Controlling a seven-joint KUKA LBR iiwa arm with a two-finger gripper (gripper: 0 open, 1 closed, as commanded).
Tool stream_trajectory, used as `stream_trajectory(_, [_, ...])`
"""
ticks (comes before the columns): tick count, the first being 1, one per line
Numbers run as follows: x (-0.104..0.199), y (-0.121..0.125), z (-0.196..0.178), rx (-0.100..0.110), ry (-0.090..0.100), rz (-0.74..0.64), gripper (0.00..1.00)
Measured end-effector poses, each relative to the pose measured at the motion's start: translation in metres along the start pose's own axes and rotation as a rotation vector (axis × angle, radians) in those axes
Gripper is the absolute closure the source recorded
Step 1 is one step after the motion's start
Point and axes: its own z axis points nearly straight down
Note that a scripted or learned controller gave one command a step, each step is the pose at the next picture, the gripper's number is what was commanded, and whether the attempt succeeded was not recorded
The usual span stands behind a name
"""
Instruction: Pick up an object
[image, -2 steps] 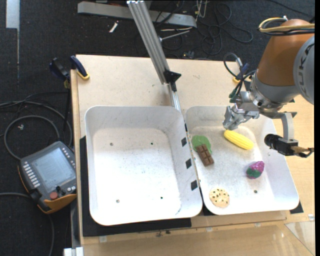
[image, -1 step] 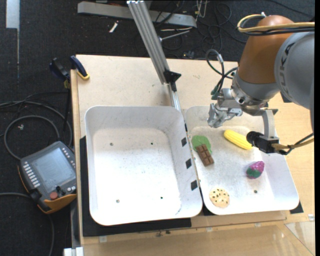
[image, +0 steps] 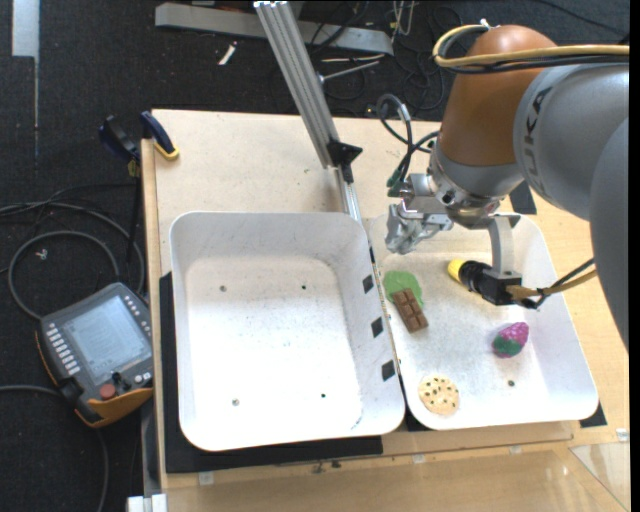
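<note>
Camera view: we see the grey arm (image: 570, 120) reaching in from the right, gripper (image: 404, 236) hanging over the far left corner of the right bin (image: 562, 372). We cannot tell if the gripper is apart or together; the angle hides it.

Pickable things all sit in the right bin:
- A green flat piece (image: 402, 284) lies just below the gripper.
- A brown chocolate bar (image: 409, 310) overlaps the green flat piece's near edge.
- A round cookie (image: 438, 395) lies near the front rim, apart from the rest.
- A pink-and-green fruit toy (image: 510, 339) lies toward the right side.

The left bin (image: 270, 330) sits beside the right bin, rims touching. A teach pendant (image: 98, 345) lies on the floor left of the bench (image: 250, 160).
</note>
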Motion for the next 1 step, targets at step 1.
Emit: stream_trajectory(1, [0.0580, -0.0010, 0.0154, 0.004, 0.000, -0.001, 1.00])
